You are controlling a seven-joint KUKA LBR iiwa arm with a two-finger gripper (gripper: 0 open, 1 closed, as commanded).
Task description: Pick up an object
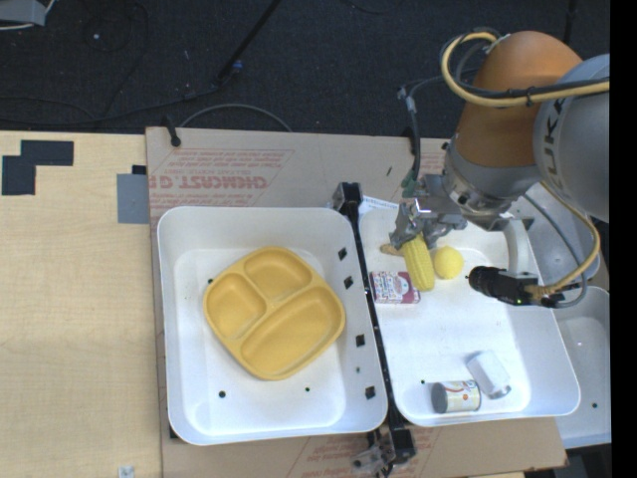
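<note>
My gripper (422, 229) hangs over the far part of the right bin (557, 366). Directly under it lies a yellow corn cob (418, 265), whose far end reaches up to the gripper. A yellow lemon (449, 262) rests against the cob's right side. To the cob's left lies a small pink and white packet (394, 287). Near the front of the same bin are a small can (456, 396) on its side and a white cylinder (489, 372).
The left bin (179, 366) holds a yellow divided plate (274, 311). A black divider rail (364, 317) runs between the two bins. Cardboard lies beneath both bins, and the wooden bench extends to the left.
</note>
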